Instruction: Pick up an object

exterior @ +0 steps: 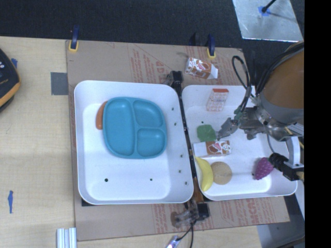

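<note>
The right bin (258,190) holds several small items: a green block (206,133), a small printed carton (217,148), a yellow banana (205,174), a round tan cookie (222,172), a purple grape bunch (263,168) and a pale box with an orange top (217,99). My gripper (226,130) reaches in from the right, with its tip just right of the green block and just above the printed carton. I see nothing held in it. The arm's grey and orange body covers the bin's right side.
The left bin (129,187) holds a blue divided plate (135,127) lying over an orange item (99,117). A red-and-white packet (201,68) lies on the cardboard behind the right bin. Black cables (242,71) loop near the arm.
</note>
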